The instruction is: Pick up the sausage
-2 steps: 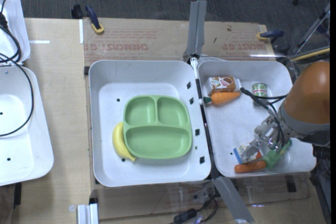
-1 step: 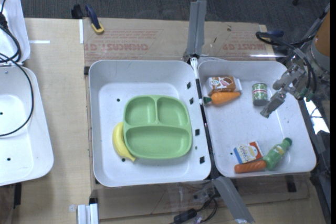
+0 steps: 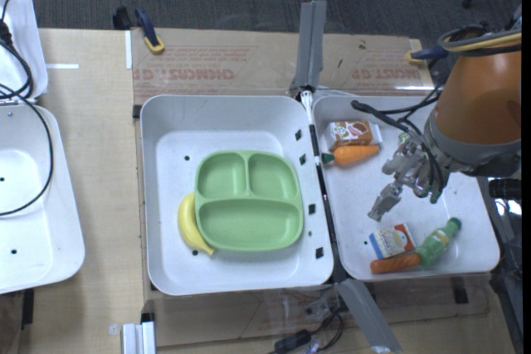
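Camera view, arm: the grey arm with its orange band [image 3: 481, 95] enters at the right of the frame and hangs over the right bin [image 3: 357, 261].
Gripper: the gripper [image 3: 383, 207] sits at centre right, above bare bin floor, its fingers slanting toward the lower left.
Jaws: whether they are open or closed cannot be told (the fingertips blur together); nothing shows between them.
Sausage: the sausage [image 3: 395, 264] lies at the lower right of the frame, near the front wall of the right bin, well apart from the gripper.
Long axis: nearly level across the picture, the right end tipped a little upward, pointing at the green bottle [image 3: 437, 242] that it touches or all but touches.
Neighbours: a small carton [image 3: 392, 241] rests just above the sausage; a carrot [image 3: 357, 153] and a snack packet [image 3: 349, 131] lie at the bin's upper left.
Left bin: the left bin [image 3: 158, 178] holds a green divided plate [image 3: 248, 201] with a banana [image 3: 192, 225] against its left rim.
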Action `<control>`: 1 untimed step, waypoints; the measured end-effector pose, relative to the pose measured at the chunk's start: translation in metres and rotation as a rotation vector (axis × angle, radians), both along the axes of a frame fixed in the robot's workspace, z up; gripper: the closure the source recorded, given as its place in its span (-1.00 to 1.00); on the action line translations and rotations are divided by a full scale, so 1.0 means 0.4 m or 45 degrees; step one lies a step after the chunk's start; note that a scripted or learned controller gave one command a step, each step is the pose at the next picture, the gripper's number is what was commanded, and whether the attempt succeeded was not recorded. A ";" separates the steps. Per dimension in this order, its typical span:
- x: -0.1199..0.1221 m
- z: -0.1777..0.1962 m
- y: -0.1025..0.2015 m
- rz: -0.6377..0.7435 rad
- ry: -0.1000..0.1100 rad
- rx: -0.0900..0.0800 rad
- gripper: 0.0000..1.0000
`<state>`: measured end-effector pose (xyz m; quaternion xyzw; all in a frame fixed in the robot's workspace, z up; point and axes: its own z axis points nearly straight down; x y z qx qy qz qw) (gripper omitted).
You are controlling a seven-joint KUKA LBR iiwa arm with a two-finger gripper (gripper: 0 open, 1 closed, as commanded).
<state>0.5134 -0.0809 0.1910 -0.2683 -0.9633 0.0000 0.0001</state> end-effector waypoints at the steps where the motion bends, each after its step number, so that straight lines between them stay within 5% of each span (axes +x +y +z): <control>1: -0.061 -0.161 -0.105 0.080 0.001 0.000 -1.00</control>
